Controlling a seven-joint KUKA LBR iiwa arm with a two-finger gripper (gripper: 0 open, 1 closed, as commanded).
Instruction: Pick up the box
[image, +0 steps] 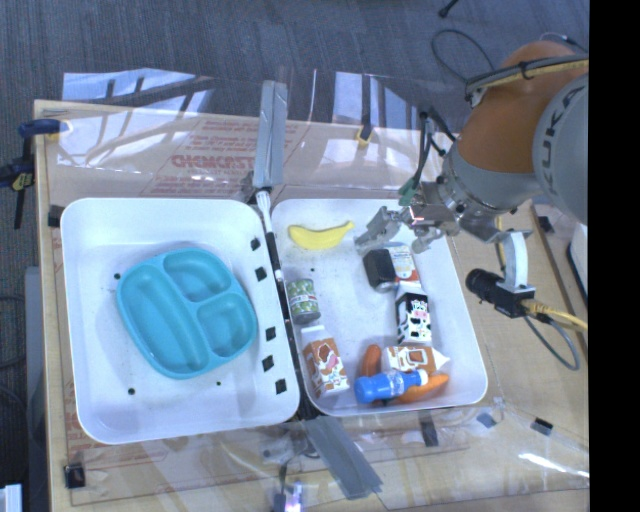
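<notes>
End effector (398, 228) near bin's far edge (400, 203), box (325, 366) by divider

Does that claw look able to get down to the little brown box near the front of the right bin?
Probably yes. The claw hangs over the back of the right bin, and the box stands apart, its top uncovered. The can behind it sits close but not touching.
</notes>
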